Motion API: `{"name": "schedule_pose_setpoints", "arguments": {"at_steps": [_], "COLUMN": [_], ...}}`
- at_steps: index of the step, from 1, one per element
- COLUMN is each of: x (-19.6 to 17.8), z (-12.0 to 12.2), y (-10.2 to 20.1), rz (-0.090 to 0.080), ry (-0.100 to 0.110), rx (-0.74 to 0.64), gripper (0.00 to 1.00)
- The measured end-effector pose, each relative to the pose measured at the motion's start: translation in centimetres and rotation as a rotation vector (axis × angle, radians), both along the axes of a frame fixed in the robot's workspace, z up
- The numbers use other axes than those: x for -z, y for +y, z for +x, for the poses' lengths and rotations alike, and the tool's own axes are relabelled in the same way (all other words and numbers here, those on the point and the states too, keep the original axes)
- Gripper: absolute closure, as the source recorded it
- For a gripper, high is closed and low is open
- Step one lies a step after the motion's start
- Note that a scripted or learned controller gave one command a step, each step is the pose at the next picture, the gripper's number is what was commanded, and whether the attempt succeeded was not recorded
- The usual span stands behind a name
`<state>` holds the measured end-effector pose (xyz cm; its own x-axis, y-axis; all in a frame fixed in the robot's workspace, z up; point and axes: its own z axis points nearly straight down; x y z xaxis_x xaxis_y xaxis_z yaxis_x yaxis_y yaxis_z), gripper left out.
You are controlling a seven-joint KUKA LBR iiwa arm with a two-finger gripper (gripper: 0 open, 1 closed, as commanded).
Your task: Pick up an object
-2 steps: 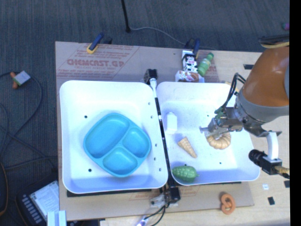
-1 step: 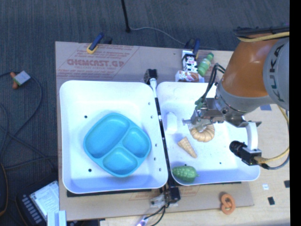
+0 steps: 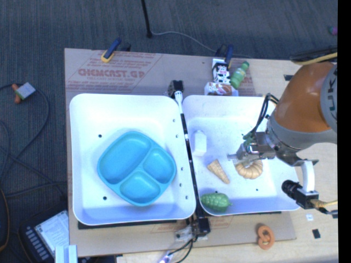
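Observation:
In the right bin point(image 3: 219, 107) lie a tan round bread-like object point(image 3: 249, 170), a yellow cone-shaped wedge point(image 3: 218, 171), a small white block point(image 3: 199, 142) and a green bumpy fruit point(image 3: 215, 201) at the front rim. My gripper point(image 3: 245, 155) hangs over the right bin, directly above the tan round object's upper edge. The arm's orange band point(image 3: 305, 103) and grey wrist cover the space behind it.
The left bin point(image 3: 88, 114) holds a blue divided plate point(image 3: 137, 166). Clamps and a small green bottle point(image 3: 238, 74) stand on the bench behind the bins. A small orange pretzel-like piece point(image 3: 265, 235) lies on the bench in front of the right bin.

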<state>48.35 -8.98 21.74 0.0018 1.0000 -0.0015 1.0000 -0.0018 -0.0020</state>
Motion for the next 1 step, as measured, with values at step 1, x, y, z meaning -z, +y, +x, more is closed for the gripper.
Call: {"name": "schedule_pose_setpoints", "arguments": {"at_steps": [1], "x": [0.28], "z": [6.63], "y": [0.85], "rz": [0.001], "ry": [-0.002], "rx": [-0.003], "gripper": [1.0]}}
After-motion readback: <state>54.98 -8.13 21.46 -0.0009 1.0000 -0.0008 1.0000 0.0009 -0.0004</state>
